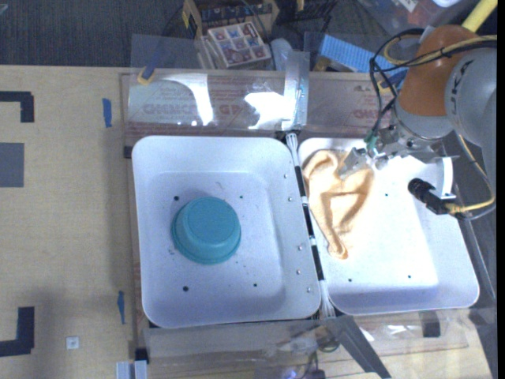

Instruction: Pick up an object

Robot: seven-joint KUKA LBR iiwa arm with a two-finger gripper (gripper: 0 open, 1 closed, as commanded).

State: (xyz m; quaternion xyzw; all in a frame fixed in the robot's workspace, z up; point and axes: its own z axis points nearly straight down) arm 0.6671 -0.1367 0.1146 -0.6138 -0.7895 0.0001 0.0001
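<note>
Orange-tan cloth (pixel 339 200) lies crumpled in right bin (pixel 410 290), along its left side, upper end near bin's top edge. Pincer (pixel 359 158) sits low over cloth's upper right part, fingers touching or just above fabric; whether fabric sits between them, cannot tell, nor whether pincer is clenched or released. Grey arm (pixel 465 85) with orange band reaches in from right. Teal bowl (pixel 207 229) rests upside down in left bin (pixel 158 164), near middle, well apart from cloth. Light wooden surface (pixel 55 212) stretches left of bins.
</note>
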